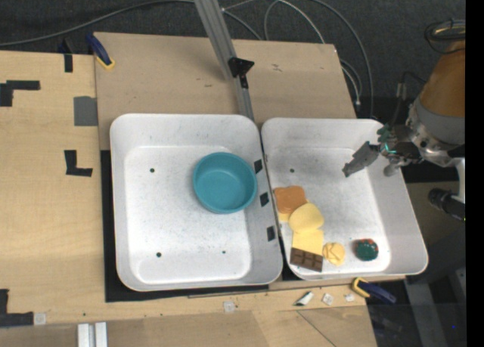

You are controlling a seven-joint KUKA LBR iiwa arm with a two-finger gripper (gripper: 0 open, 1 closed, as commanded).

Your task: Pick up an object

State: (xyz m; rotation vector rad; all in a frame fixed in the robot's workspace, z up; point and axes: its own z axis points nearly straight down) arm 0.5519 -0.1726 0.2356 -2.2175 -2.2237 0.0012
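At the lower right of the frame, the right bin holds a chocolate bar, a yellow ball, a green-red ball and an orange block, a blue bowl sits left, and the tool hovers higher right, finger state unclear.

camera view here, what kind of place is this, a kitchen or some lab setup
Most likely a robotics lab bench, not a kitchen. Two white bins, left bin and right bin, sit on a taped plywood bench; a robot arm's claw hangs over the right bin, and loose cables trail behind.
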